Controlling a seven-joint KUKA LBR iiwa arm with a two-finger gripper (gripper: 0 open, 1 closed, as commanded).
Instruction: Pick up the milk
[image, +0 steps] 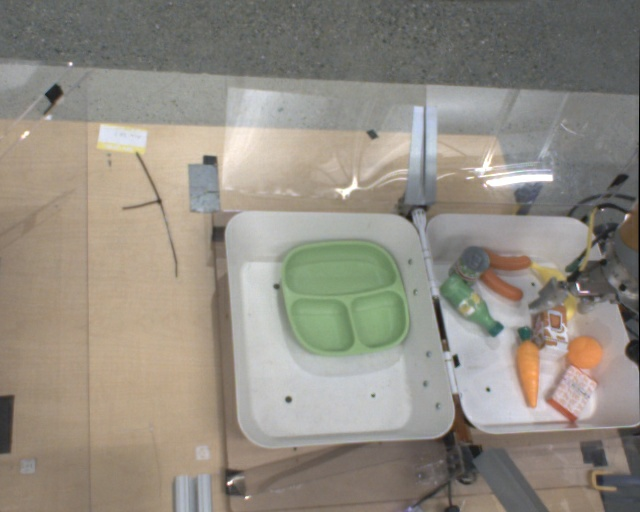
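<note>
A green divided plate (346, 297) is seen in the left bin (250, 400). Right of it, in the right bin (480, 400), the milk (551, 329) lies just above the carrot (528, 372), with the gripper (560, 292) directly above it, its state indiscernible.

Matt green plastic tray (345, 297), smooth white plastic bins (250, 340), wood-grain bench (100, 330).

Even, bright overhead light. Strong glare streaks on the clear plastic sheet (350, 185) up-left of my gripper (560, 292). Soft, short shadows under the green divided plastic plate (345, 297) off to my left. Overall slightly soft, low-res; small items near my fingers blur together.
</note>
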